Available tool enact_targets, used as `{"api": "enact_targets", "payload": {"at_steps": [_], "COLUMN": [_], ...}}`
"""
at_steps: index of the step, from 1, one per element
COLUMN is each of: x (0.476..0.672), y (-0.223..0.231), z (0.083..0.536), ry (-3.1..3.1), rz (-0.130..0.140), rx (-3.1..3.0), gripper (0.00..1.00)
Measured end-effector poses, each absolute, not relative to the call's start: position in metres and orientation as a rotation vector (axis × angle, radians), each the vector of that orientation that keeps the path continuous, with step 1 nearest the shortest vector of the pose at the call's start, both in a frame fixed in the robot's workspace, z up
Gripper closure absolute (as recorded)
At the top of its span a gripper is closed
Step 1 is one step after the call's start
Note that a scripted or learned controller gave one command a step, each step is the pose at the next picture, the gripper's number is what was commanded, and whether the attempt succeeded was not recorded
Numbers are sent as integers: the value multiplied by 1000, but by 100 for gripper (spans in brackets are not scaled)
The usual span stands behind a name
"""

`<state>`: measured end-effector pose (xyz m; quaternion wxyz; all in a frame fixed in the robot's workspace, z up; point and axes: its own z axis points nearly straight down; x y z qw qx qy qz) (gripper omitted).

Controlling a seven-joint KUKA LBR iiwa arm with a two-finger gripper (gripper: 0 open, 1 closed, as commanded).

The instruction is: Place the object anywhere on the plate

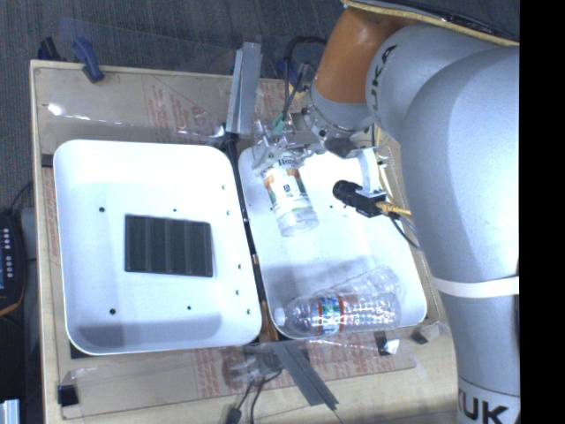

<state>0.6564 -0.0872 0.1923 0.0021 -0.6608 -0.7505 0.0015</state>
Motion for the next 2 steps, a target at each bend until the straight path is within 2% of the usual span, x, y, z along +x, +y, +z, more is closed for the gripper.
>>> {"api": "enact_targets", "payload": {"at_steps": [1,2], "x": [609,549], "y": [0,71], "z": [191,191], "ry": [-2585,-2685], "rz": [6,5], "rx": [-1776,-1625], "gripper": [100,100]}}
